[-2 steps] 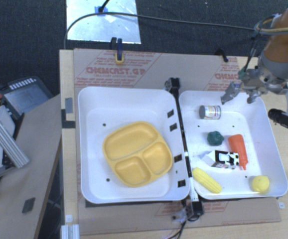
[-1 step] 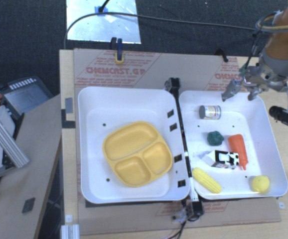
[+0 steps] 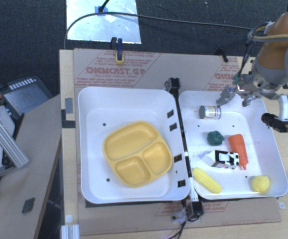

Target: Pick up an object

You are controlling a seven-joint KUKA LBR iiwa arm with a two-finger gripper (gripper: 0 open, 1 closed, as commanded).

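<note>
The arm [image 3: 278, 44] enters from the right and bends down over the far right corner of the right bin [image 3: 278, 153]. Its end effector [image 3: 236, 94] hovers above the bin's far edge, fingers spread and grasping nothing.

Right bin contents, near to far: one yellow lemon [image 3: 260, 183], one yellow corn cob [image 3: 207, 179], one black-and-white item [image 3: 224, 159] (possibly a toy cow; detail is poor), one orange carrot [image 3: 238, 147], one dark green object [image 3: 215, 138], and one small can [image 3: 210, 112] lying on its side, just beside the fingers.

The left bin [image 3: 89, 133] holds one yellow divided plate [image 3: 137, 153]. Both bins rest on the desk [image 3: 124, 66].
</note>
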